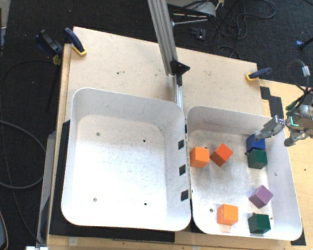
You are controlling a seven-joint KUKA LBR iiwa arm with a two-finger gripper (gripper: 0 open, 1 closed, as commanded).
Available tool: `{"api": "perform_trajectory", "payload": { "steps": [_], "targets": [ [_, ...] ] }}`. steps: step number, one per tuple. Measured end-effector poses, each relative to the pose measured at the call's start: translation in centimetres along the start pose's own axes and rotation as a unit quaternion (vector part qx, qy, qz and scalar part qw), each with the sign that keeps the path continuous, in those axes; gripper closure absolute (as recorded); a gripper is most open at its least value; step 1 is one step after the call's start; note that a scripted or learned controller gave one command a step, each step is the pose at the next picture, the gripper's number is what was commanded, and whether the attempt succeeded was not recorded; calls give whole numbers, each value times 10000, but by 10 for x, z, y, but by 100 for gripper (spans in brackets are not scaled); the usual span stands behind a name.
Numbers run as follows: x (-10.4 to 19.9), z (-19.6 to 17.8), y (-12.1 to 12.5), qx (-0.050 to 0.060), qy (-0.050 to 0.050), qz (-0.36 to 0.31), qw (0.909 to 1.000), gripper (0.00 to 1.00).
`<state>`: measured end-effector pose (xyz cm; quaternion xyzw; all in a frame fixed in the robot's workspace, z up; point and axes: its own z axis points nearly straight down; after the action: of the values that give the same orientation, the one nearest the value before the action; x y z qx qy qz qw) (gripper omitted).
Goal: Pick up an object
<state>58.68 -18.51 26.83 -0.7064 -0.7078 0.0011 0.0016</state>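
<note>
Right-side — claw [281, 129] above blue cube [255, 143]

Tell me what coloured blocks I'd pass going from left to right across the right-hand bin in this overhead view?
Orange block → red-orange block → second orange block. Next come the blue block and dark green block, too stacked in line to rank, as are the purple block and second green block.
</note>
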Motion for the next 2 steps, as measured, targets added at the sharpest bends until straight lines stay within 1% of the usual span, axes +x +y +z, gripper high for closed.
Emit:
{"api": "perform_trajectory", "payload": {
  "steps": [1,2],
  "targets": [
    [0,-2,1,-21,-5,-4,10000,0],
    [5,41,2,0,-4,2,10000,0]
  ]
}}
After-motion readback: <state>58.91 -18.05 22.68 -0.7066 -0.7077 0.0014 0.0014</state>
